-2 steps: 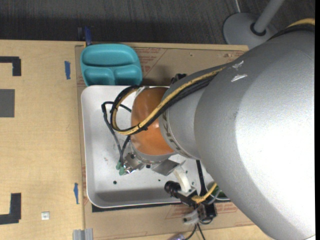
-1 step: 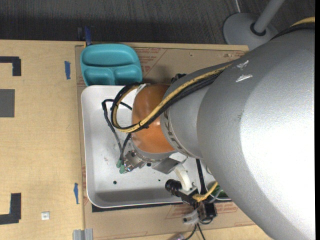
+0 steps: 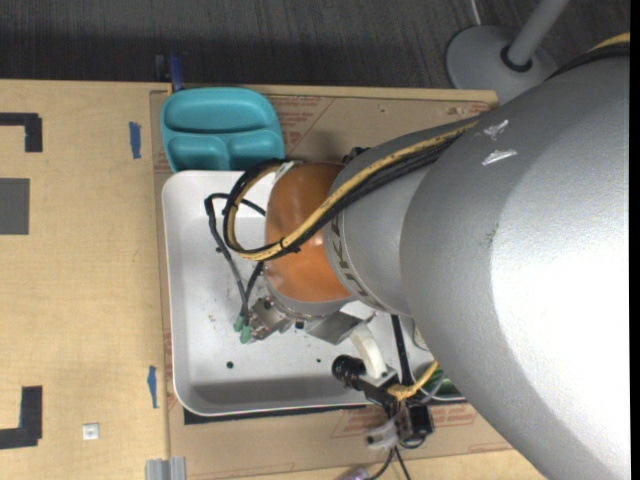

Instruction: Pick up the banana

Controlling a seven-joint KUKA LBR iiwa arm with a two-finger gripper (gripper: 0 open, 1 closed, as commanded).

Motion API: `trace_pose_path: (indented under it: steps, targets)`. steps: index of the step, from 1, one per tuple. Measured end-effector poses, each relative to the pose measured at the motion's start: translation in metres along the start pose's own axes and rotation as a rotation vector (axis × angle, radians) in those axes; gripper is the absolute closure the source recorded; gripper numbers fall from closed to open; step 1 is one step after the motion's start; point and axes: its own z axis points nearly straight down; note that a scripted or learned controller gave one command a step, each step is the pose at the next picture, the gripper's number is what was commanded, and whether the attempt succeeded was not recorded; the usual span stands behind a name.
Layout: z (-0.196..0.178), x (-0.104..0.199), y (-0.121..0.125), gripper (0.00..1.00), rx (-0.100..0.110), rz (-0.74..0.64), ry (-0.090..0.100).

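I am reaching my tool (image 3: 247, 330) down into the white bin (image 3: 190, 268), seeking the banana; I cannot tell its state.

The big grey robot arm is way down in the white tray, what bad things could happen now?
1. The grey arm with the orange band covers much of the shallow white bin, so the camera cannot check a grasp on anything beneath it.
2. The loose black and yellow cables hang near the gripper and might snag.
3. The gripper sits low over the bin floor; pressing further could scrape it.
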Motion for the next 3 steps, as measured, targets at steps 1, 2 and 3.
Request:
trace_pose_path:
  steps: [1, 2, 3]
  targets:
    - [-0.010, 0.000, 0.001, 1.00, -0.002, 0.001, 0.000]
    - [-0.048, -0.014, -0.017, 1.00, 0.011, 0.225, -0.001]
    - [-0.058, -0.013, -0.016, 1.00, 0.009, 0.224, -0.001]
